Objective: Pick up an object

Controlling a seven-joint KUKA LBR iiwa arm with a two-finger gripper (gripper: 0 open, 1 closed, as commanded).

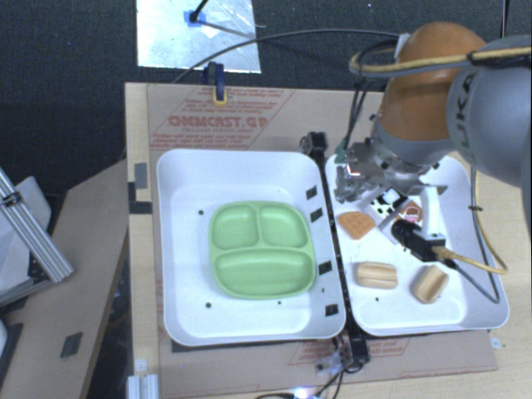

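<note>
Three food-like objects are lying loose on the floor of the right-hand bin point(478, 306), and any one of them could serve as the thing to be picked. A flat orange waffle-like piece point(357, 224) is sitting closest to the divider between the bins. Toward the front rim from it, a tan bread-like roll point(376, 274) is lying on its side, and another tan roll point(430, 283) is resting just beside that, farther from the divider. None of the three is being lifted; all look to be resting on the bin floor.

The gripper point(378, 196) is hanging low over the back half of the right-hand bin, just behind the waffle-like piece, with the grey arm point(490, 115) and its orange band point(428, 73) looming above it. From this slanted view the wrist hardware is crowding the tool, so I cannot tell how it is set, and nothing can be seen caught in it.

Judging from this, the task is sitting at the approach stage: the arm is positioned over the objects, but the grasp and the lift are both still to come.

Beyond the divider, the left-hand bin point(179, 223) is carrying a green divided plate point(262, 249), well apart from the gripper.
</note>
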